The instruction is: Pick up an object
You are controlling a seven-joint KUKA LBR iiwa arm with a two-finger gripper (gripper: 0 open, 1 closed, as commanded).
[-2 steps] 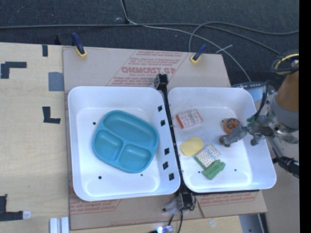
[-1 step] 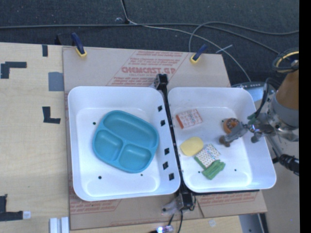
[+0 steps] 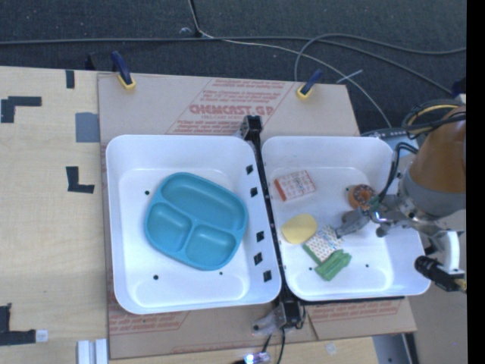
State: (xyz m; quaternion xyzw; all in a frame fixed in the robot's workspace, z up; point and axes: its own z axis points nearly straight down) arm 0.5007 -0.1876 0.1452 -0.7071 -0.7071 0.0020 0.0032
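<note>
Looking into the right bin (image 3: 379,283), I see a yellow sponge (image 3: 299,228), a green-and-white packet (image 3: 327,255), a red-printed card (image 3: 294,185) and a small orange object (image 3: 361,196). The gripper (image 3: 350,223) sits low beside the packet; I cannot tell its spread. A blue tray (image 3: 195,220) fills the left bin (image 3: 129,279).

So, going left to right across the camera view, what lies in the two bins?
Blue divided plate in the left bin → yellow piece → green object → small orange-brown object → gripper reaching in from the right.
</note>
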